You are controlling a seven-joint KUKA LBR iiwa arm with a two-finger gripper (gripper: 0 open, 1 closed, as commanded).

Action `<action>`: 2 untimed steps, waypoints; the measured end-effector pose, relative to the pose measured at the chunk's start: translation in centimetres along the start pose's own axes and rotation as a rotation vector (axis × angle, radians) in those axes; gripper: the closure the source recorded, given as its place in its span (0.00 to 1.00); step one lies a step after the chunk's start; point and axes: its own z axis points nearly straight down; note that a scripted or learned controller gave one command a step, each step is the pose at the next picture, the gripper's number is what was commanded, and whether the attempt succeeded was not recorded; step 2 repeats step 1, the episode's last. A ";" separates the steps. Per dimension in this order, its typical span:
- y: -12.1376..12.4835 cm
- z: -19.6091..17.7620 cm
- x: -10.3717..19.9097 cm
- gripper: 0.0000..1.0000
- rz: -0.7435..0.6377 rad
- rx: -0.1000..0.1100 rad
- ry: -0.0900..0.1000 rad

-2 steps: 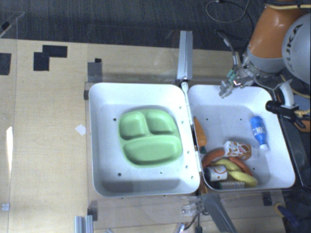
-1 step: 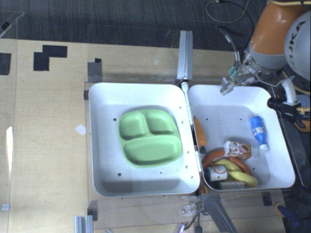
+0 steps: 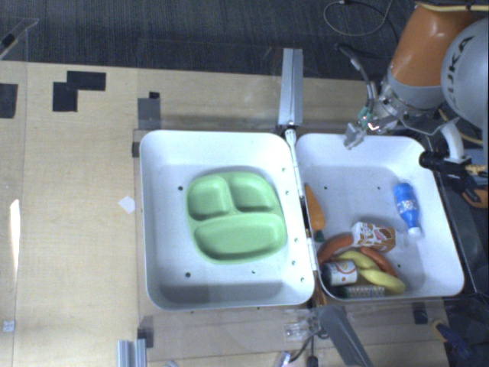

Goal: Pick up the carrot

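Note:
The carrot (image 3: 314, 212) is a small orange piece lying against the left wall of the right bin (image 3: 367, 155), beside the divider. My gripper (image 3: 357, 134) hangs over the bin's back rim, well up and to the right of the carrot, with nothing visible between its fingers. The grey arm with its orange band (image 3: 428, 44) reaches in from the upper right.
A green divided plate (image 3: 235, 214) lies in the left bin (image 3: 160, 228). The right bin's front holds a red sausage-like item (image 3: 336, 245), a banana (image 3: 378, 277), a small brown-and-white packet (image 3: 374, 235) and a dark can (image 3: 340, 274). A blue bottle (image 3: 407, 207) lies near its right wall.

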 end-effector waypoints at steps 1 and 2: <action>0.0 0.0 0.0 0.00 0.000 0.000 0.000; 0.0 0.0 0.0 0.00 0.000 0.000 0.000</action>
